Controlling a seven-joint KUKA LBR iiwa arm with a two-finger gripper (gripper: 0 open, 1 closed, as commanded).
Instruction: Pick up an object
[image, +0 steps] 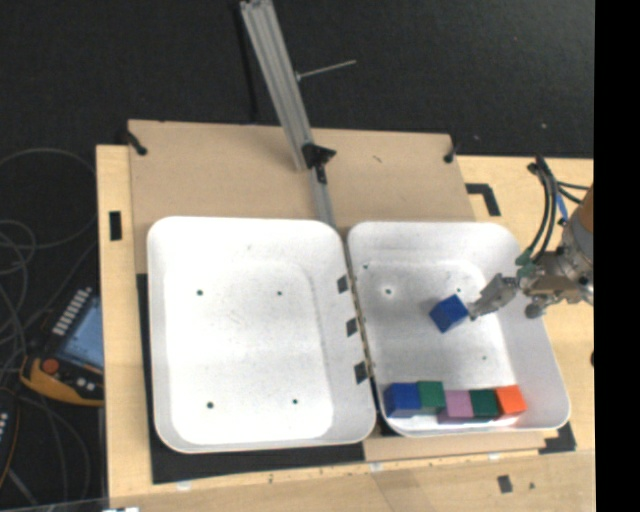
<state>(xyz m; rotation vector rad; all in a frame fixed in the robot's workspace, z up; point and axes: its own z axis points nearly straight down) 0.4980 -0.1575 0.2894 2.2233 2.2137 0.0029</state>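
My tool (478, 306) reaches in from the right over the right-hand bin (395, 255), its grey fingers (490, 296) slanting down and to the left toward a blue cube (449, 313). The cube sits tilted in the upper middle of that bin, its right edge touching the tip of the tool. From this slanted overhead angle I cannot tell whether the cube is pinched between the fingers or merely pressed against them, nor whether they are spread or pressed together.

Along the bin's near wall five blocks stand in a close row, side touching side: a blue block (403, 398) at the left end, then a green block (431, 395), a pale purple block (457, 404), a dark green block (485, 402) and an orange block (511, 400) at the right end. The row lies well apart from the tilted cube.

The left-hand bin (165, 300) lies just beside its neighbour, with small black clips (352, 326) along the seam between them. Both rest on a brown board (230, 170) atop the pale tabletop (110, 300). A grey metal rail (285, 95) runs diagonally from the top of the frame down to the bins' shared far corner. Off the tabletop's left side, a handheld controller (70, 345) with a blue screen lies on the dark floor among cables (30, 240).
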